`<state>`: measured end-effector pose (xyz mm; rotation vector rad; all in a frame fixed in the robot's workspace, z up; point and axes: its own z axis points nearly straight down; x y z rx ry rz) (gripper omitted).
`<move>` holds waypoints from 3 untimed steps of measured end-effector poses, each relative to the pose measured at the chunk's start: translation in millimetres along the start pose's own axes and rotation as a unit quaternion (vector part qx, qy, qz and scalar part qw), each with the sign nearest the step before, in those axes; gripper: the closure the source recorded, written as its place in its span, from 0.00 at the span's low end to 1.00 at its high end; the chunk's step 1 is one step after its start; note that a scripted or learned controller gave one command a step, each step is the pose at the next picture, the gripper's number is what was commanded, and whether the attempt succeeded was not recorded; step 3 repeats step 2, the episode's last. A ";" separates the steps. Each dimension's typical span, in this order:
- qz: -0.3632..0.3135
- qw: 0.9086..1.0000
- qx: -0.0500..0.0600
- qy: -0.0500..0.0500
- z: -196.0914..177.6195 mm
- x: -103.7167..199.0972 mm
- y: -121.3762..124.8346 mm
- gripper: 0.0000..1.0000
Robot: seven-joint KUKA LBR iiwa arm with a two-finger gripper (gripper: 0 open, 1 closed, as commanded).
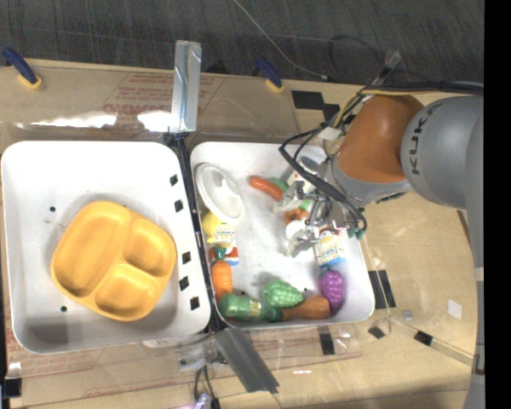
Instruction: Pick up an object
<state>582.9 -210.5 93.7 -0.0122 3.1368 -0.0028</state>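
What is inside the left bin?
The left bin holds a yellow divided tray, its compartments bare. Whatever lies under the tray is covered.

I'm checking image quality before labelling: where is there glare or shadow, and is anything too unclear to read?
Camera view: bright glare on the tape strip above the left bin; soft shadow under the yellow tray; the pincer is a cluttered blur of metal and cables over the right bin, so its state is unreadable.
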 end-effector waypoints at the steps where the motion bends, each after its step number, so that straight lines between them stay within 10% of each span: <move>1: 0.060 0.998 -0.001 0.002 1.2 -9.8 37.3 0.00; 3: 0.057 0.998 -0.001 0.001 0.5 37.5 1.0 0.00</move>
